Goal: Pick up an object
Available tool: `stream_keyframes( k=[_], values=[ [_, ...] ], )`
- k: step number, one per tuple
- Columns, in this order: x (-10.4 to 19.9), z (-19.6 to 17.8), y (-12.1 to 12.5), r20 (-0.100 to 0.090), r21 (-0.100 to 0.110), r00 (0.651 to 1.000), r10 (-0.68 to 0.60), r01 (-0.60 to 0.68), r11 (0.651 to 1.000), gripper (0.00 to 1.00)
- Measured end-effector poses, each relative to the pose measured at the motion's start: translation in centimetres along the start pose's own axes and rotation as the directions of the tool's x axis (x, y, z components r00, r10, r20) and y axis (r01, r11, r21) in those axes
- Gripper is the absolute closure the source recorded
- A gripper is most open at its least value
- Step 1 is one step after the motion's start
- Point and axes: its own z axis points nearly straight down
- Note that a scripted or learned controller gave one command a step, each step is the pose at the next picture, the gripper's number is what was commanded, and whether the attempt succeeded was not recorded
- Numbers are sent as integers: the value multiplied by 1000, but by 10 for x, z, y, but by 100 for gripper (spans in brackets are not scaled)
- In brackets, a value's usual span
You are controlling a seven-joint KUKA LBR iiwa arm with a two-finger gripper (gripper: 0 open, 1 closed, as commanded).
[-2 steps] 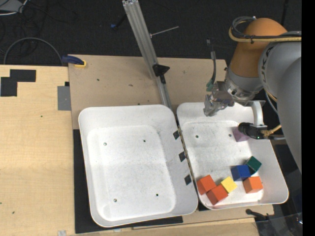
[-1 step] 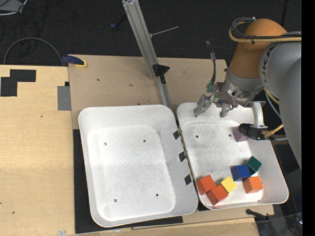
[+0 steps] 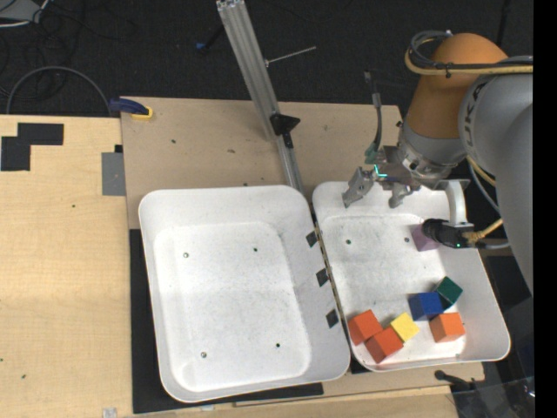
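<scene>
On the table (image 3: pixel 209 146) you have two shallow white plastic bins side by side. The left bin (image 3: pixel 231 290) shows only bare white floor. The right bin (image 3: pixel 405 277) holds small blocks gathered at its near edge: two orange-red cubes (image 3: pixel 374 335) touching, a yellow cube (image 3: pixel 405 327), a blue cube (image 3: pixel 426 306), a dark green cube (image 3: pixel 450 291) and an orange cube (image 3: pixel 447 326). A small purple block (image 3: pixel 425 239) lies apart, near the right wall. Your arm's metal two-finger hand (image 3: pixel 378 190) hovers over that bin's far edge, fingers spread apart, gripping nothing. No legible writing anywhere.
</scene>
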Motion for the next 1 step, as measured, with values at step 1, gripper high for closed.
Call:
stream_keyframes(
  k=[1],
  values=[
    [-71, -275, -48, 3, -11, 1000, 11, -11, 1000, 0]
  ],
)
